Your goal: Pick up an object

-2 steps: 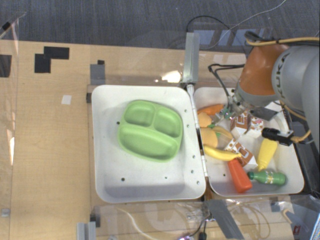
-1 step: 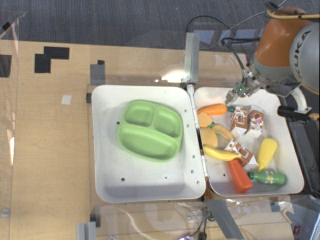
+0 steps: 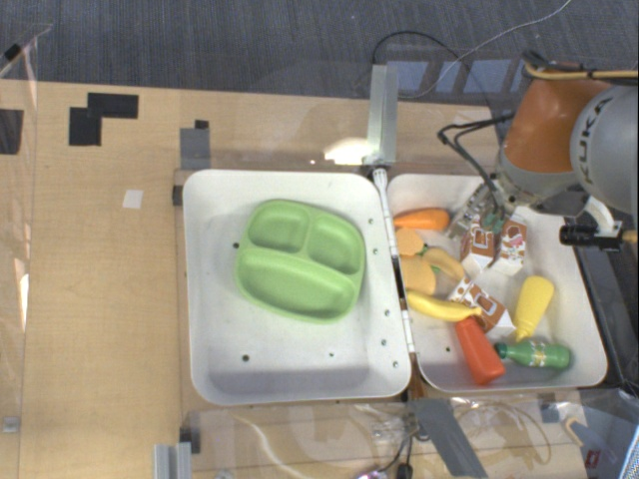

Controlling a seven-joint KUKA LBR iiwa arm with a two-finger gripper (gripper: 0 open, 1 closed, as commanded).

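Cartons [image 3: 496, 241], banana [image 3: 439, 306], bottles [image 3: 533, 352] crowded beneath end effector [image 3: 479, 211].

Wooden bench [image 3: 90, 297] bears two white bins [image 3: 210, 367], seemingly touching.

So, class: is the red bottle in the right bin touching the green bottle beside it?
Touching. The camera view shows the red bottle lying at a slant with its lower end against the neck end of the green bottle, no white bin floor visible between them.

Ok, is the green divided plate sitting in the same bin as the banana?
No, the green plate lies in the left bin, while the banana is in the right bin.
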